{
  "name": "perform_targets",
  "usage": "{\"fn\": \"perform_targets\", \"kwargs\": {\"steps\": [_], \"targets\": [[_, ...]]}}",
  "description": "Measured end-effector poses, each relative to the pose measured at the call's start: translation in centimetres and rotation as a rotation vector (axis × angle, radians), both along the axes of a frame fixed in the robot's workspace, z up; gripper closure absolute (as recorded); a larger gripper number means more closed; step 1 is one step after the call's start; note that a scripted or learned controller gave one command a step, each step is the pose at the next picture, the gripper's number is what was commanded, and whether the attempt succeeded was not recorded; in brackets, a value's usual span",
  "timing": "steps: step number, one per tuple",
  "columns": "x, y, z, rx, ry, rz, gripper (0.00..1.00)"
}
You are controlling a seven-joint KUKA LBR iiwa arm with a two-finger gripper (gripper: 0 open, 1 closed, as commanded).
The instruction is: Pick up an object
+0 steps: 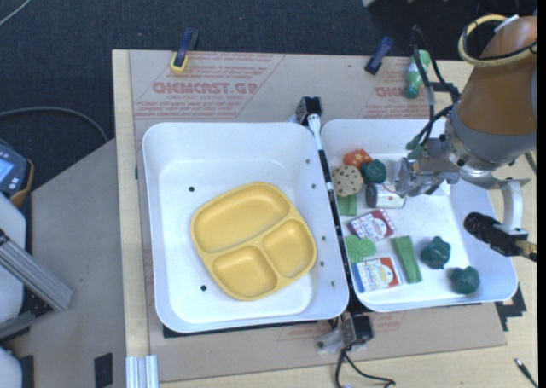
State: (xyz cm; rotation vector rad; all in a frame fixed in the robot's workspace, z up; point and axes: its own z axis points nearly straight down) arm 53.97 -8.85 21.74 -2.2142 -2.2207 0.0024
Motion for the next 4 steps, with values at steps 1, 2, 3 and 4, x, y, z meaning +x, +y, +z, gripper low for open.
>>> {"fn": "perform_targets", "kwargs": {"steps": [1,2,3,4], "targets": [[-2.3,5.0,1.7,0.000,-0.002,0.002,1.00],[-1.8,5.9,0.7,-0.002,-0.001,-0.002,1.00],[-1.3,4.7,1.5,-0.004,-0.008,-0.004,1.00],[-2.6,4.7,-0.2,-0.002,0.000,-0.004,1.00]]}}
